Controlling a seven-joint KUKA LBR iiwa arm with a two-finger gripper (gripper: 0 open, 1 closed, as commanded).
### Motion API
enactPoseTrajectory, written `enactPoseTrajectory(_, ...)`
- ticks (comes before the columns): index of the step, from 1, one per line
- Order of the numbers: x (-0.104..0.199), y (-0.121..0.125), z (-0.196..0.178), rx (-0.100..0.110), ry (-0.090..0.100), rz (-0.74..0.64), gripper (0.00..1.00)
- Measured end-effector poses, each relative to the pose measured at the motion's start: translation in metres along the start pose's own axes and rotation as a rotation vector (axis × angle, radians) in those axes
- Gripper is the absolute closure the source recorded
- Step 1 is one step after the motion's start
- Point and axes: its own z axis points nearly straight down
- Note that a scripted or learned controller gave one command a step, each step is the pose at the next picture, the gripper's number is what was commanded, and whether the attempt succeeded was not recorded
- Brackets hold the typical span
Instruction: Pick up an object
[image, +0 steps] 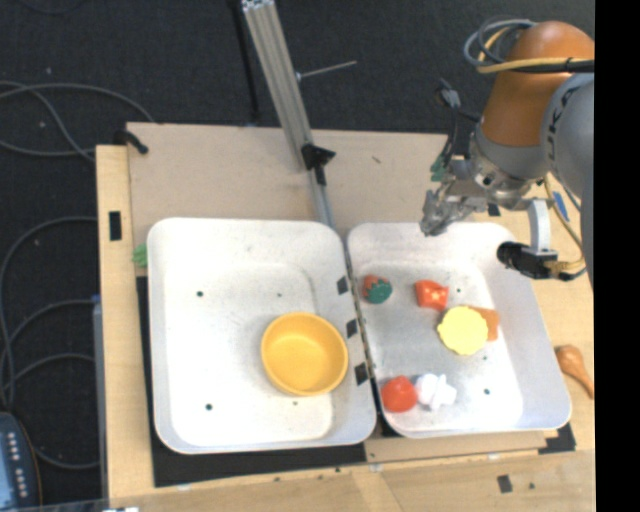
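Hovering our gripper (437, 222) over the right bin's (540, 400) far edge, grip state impossible to tell, we judge the approach underway: descend toward the orange piece (431, 294) just below it.

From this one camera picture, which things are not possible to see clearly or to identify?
- Gripper: small and dark above the right bin's far rim; open or shut is unclear.
- Orange piece: mostly hidden behind the yellow disc.
- White object touching the red ball: too blurred to identify.
- Green-and-red item: too small to name.
- Orange object on the bench: cut off at the right.
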Motion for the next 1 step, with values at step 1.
enactPoseTrajectory(1,0.0492,-0.0114,0.0082,0.001,0.0,0.0,1.0)
